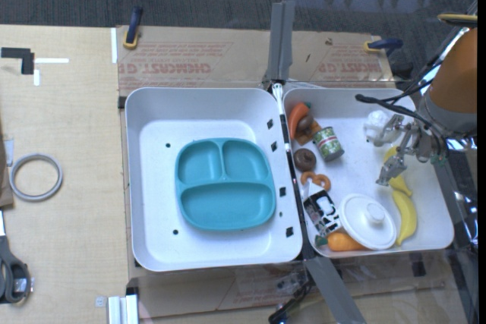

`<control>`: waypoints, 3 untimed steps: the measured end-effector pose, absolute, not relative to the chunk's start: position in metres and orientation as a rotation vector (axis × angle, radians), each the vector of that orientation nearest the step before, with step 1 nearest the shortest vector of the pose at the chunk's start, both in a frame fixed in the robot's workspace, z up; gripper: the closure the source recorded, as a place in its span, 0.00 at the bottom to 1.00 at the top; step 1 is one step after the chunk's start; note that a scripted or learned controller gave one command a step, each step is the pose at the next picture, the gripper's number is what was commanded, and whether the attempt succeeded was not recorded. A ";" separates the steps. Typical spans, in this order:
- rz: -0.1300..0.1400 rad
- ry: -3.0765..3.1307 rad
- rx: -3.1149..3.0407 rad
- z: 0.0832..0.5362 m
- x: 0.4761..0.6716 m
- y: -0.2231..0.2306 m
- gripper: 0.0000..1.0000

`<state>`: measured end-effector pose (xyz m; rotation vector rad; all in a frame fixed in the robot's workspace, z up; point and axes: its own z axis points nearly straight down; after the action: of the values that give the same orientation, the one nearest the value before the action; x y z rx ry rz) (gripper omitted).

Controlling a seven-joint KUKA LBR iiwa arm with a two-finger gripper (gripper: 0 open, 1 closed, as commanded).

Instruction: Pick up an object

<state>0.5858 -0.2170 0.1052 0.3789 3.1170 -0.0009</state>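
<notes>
- Nearest the camera, at the bottom edge, dark bracket hardware [304, 298] is seen below the gap between the two bins, partly cut off.
- The worktop [68, 239] is pale wood at left; brown cardboard [197, 61] is laid under the bins, held by yellow-and-blue clamps [134, 28]. Dark carpet is seen beyond.
- A grey ring [34, 177] is seen on the wood at left; scissors [14, 278] are cut off at the lower left corner.
- The left bin [144, 125] is occupied by a teal divided plate [225, 184].
- The right bin [433, 235] holds a banana [405, 212], a white lid [369, 221], an orange item [343, 241] partly hidden under the lid, a green-labelled can [328, 143], a brown ring [304, 158], an orange curl [317, 180], a black-and-white item [321, 210], and an orange-brown piece [301, 120] by the divider; a white lump [376, 123] is hard to identify.
- The end effector [389, 174] is seen over the right bin, just above the banana's upper end. Whether its fingers are spread or closed cannot be told; cabling obscures them. Nothing is seen gripped.
</notes>
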 end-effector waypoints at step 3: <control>-0.002 3.123 0.329 0.090 0.594 -0.221 0.00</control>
<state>0.5938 -0.2206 0.0902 0.3293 3.1232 -0.0015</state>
